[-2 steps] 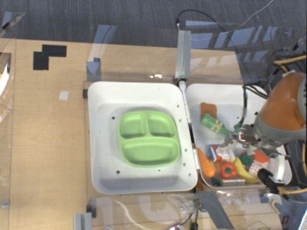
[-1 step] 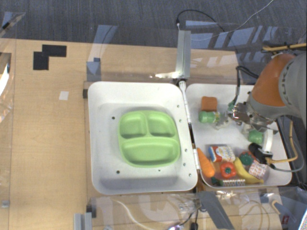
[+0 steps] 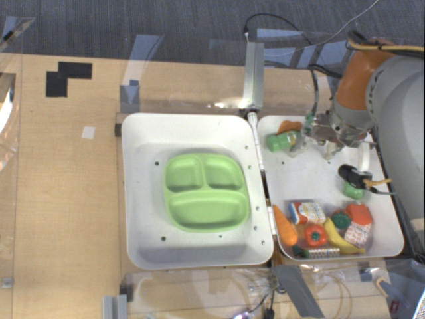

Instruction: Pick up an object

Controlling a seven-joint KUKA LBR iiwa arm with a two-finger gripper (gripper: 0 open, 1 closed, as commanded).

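Green can (image 3: 281,141) lies upper right of frame, in right bin (image 3: 392,244) | gripper (image 3: 327,133) hovers just beside it, likely lining up | jaws' state: cannot tell.

I see a light wood bench (image 3: 60,198), dark grey carpet (image 3: 166,12) along the frame's top, black marker (image 3: 66,77) upper left.
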